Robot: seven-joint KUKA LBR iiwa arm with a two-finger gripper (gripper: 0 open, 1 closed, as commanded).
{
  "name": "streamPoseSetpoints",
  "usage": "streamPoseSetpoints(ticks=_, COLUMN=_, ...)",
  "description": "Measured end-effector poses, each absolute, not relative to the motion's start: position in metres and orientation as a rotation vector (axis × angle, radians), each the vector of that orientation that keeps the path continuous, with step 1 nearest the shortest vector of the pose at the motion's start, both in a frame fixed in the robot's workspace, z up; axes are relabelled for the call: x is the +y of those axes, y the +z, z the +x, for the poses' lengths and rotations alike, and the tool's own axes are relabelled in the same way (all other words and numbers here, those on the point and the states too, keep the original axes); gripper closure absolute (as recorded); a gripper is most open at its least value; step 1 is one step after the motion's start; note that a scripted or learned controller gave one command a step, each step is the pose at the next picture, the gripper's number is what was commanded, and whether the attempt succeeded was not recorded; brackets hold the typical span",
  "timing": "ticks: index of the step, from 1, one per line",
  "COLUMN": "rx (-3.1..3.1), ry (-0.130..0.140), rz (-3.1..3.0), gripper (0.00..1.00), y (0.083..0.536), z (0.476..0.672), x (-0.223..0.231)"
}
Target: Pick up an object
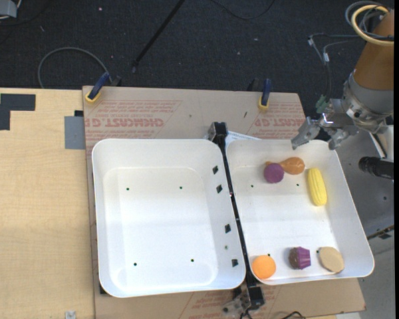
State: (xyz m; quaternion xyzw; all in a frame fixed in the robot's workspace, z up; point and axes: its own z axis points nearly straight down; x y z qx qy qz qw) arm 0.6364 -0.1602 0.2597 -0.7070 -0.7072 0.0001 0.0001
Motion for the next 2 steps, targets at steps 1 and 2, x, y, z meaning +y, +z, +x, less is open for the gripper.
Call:
streamPoseSetpoints(ticks=1, rx=-2.229, ry=-0.008, rz=-2.221, gripper=0.00, y=0.1033, z=0.6243, x=-0.1972)
streamPoseSetpoints(ticks=2, rx=-2.226, ry=-0.006, rz=-2.220, gripper=0.00, y=0.1015, z=0.6236, x=-0.1975)
